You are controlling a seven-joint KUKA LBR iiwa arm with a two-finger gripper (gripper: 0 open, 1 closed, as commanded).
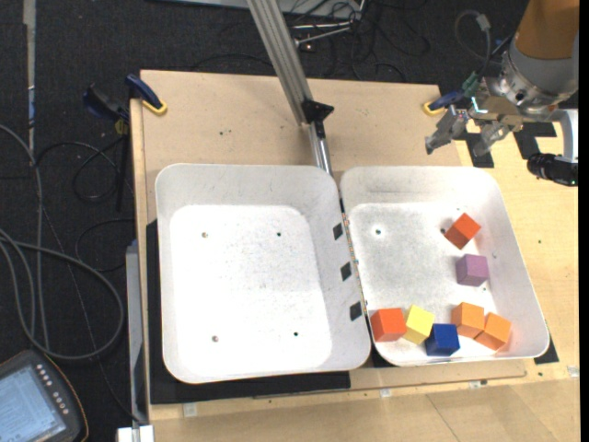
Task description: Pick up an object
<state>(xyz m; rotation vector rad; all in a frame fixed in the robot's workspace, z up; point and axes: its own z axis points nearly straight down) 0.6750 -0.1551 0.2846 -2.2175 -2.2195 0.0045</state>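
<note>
The gripper [460,134] hangs open and empty above the right bin's [405,191] far rim, with the nearest orange cube [463,229] below it toward the camera.

End effector [463,136] above blocks' bin [405,191]

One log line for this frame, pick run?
arm: high, beyond right bin's far edge | hand: open, holding nothing | right bin: seven blocks, untouched | pick: not started
</note>
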